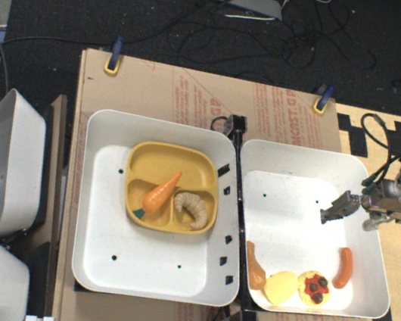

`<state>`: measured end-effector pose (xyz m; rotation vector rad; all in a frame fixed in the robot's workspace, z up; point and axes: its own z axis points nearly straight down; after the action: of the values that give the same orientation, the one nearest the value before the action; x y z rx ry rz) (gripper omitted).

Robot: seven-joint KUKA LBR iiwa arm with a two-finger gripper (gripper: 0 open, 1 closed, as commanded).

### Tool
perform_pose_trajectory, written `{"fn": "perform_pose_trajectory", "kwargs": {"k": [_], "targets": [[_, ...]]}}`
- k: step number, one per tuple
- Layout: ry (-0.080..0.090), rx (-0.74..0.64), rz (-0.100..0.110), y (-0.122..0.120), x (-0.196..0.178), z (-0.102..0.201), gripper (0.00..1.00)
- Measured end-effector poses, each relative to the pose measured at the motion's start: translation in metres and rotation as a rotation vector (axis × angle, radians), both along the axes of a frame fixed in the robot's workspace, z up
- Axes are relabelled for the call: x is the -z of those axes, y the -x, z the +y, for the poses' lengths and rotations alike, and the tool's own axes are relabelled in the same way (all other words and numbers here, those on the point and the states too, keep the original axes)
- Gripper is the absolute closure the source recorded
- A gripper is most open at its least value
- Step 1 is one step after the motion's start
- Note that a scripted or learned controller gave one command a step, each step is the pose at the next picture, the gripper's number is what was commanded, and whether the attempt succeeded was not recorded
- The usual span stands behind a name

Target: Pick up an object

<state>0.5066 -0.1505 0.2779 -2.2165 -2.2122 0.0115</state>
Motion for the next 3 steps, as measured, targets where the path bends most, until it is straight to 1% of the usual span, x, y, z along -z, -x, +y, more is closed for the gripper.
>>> {"fn": "perform_pose_trajectory", "kwargs": {"k": [1,2,3], "targets": [[0.002,-0.003,-0.012,-0.002,-0.006,0.0,0.0],[0.001,0.0,-0.007,0.004,0.056,0.001,0.0],[0.001,0.0,-0.007,0.003,0.104,-0.007,0.0]]}}
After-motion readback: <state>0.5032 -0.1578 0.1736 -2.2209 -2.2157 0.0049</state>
